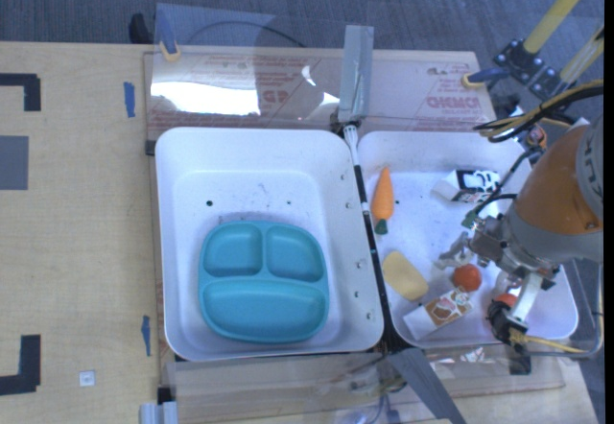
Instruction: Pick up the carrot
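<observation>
Carpet, blue-grey, surrounds a pale wooden bench (pixel 67 221) bearing two white bins. The left bin (pixel 182 163) holds a teal divided plate (pixel 261 280). Just right of that bin's wall, the carrot (pixel 383 195) lies in the right bin (pixel 422 187). Farther right, the arm (pixel 561 197) hangs over a small red item, perhaps a tomato (pixel 467 276); gripper (pixel 477 254) state unclear.
</observation>
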